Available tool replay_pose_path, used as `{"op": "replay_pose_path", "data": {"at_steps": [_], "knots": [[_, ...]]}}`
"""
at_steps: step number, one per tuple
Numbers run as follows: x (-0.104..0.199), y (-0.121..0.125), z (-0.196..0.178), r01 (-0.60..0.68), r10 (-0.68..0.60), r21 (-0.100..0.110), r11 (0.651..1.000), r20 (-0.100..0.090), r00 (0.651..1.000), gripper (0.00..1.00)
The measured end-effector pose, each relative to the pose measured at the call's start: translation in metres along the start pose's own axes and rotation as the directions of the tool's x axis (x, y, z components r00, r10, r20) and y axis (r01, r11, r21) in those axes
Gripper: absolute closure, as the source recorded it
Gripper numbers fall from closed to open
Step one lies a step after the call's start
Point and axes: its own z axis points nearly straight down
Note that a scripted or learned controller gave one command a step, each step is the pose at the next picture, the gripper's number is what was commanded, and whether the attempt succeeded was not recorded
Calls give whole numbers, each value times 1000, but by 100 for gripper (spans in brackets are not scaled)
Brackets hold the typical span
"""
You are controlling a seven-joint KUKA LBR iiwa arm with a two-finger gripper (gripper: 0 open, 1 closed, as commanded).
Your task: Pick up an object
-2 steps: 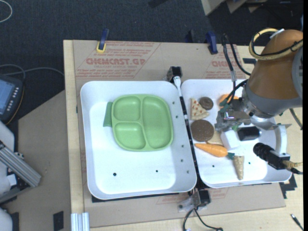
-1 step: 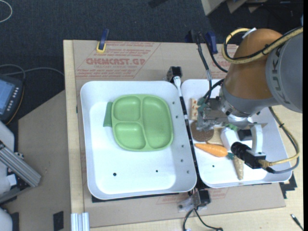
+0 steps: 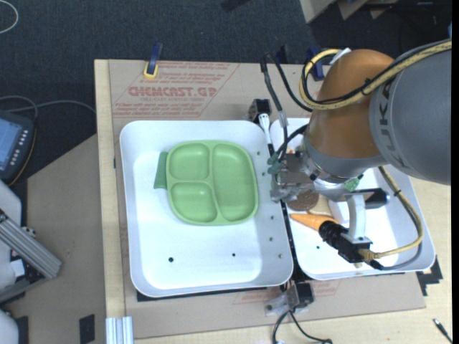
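Note:
A light green divided plate [image 3: 212, 181] lies in the left bin [image 3: 147, 249], with a darker green piece [image 3: 160, 170] sticking out under its left edge. In the right bin [image 3: 401, 253] an orange carrot-like object [image 3: 309, 221] and a brown round object [image 3: 303, 201] lie close under the wrist. My gripper [image 3: 287, 181] hangs low over the right bin's left edge, beside the divider between the bins. The wrist's bulk hides most of the objects under it.
The arm's grey and orange body covers much of the right bin. A small green thing [image 3: 351, 184] peeks out by the wrist. A brown board with red lettering [image 3: 172, 88] lies behind the bins, with a yellow clamp [image 3: 151, 69] on it. Cables run at the back.

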Motion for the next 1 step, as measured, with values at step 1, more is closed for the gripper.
{"op": "replay_pose_path", "data": {"at_steps": [1], "knots": [[32, 6, -11, -1, 1, -6, 1000, 1, 1000, 100]]}}
